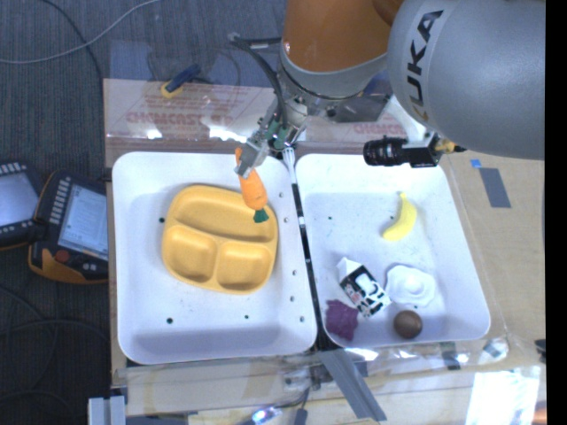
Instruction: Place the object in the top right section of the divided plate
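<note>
Orange and rigid-looking, the toy carrot [253,189] hangs between the fingers of the gripper [248,162], clamped at its upper end, over the yellow divided plate [217,237] by its top right section. Probably light, smooth plastic that could slip.

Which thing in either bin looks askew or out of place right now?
Little stands out. The yellow divided plate sits turned at a slant in the left bin. The toy carrot hangs tilted at the gripper over the plate's upper right edge. In the right bin, the small carton lies tipped over.
</note>
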`<state>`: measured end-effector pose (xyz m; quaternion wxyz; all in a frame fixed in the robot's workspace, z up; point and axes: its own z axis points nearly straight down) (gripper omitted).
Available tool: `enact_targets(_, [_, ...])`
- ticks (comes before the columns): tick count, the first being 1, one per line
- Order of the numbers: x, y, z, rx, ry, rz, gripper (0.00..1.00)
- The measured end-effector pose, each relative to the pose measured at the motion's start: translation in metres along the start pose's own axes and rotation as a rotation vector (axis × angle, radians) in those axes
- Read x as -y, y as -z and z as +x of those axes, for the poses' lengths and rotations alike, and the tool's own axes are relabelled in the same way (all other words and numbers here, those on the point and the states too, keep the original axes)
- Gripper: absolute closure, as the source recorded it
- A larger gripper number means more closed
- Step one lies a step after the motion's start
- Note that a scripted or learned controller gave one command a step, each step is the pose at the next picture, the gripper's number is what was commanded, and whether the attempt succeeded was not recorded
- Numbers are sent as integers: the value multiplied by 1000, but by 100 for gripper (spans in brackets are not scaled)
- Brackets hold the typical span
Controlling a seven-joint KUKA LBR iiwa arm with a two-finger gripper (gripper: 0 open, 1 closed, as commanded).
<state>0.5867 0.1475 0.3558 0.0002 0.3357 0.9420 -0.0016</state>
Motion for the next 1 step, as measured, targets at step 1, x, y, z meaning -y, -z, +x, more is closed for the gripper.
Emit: enact_targets(1, [48,-121,95,-4,-139,2,100])
